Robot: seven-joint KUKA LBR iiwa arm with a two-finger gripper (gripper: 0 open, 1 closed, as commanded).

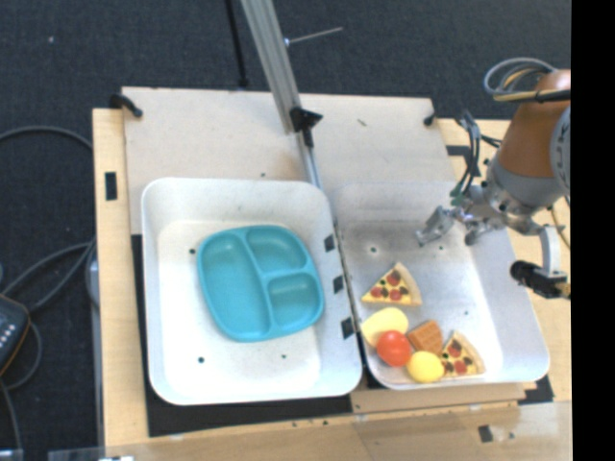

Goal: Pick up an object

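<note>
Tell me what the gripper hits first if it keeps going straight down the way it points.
Probably the bare floor of the right bin. The gripper hangs above its upper part, apart from the pizza slice; depth is unclear.

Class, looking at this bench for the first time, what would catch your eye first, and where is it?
The turquoise divided tray stands out most, lying alone in the left bin. Next come the bright toy foods bunched at the near edge of the right bin: two pizza slices, a red tomato and a lemon. The gripper hangs over that bin's far side.
</note>
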